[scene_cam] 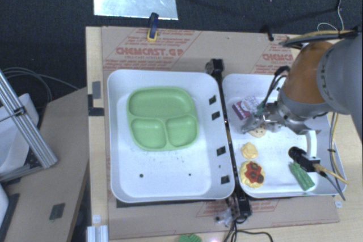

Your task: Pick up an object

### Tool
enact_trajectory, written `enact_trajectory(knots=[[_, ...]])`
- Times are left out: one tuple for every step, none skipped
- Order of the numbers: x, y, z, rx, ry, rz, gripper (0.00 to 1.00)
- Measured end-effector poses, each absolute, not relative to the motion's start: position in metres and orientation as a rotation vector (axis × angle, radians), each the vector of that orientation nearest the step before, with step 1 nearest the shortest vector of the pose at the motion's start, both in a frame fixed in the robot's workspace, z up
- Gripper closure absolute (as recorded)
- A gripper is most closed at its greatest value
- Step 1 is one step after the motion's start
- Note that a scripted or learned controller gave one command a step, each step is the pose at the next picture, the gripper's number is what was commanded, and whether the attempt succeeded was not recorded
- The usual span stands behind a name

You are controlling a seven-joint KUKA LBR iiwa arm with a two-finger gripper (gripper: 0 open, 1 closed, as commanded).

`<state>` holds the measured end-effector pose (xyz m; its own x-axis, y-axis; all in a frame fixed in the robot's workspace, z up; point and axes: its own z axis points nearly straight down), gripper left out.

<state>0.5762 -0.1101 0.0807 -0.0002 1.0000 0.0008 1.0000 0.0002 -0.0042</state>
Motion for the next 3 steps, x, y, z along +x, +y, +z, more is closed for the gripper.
enact_trajectory(knots=[[0.627,-0.098,0.086,-2.218,-2.233,-0.007,0.0],[0.625,-0.098,0.096,-2.217,-2.228,-0.004,1.0],[0.625,-0.098,0.096,-2.217,-2.229,-0.004,0.0]])
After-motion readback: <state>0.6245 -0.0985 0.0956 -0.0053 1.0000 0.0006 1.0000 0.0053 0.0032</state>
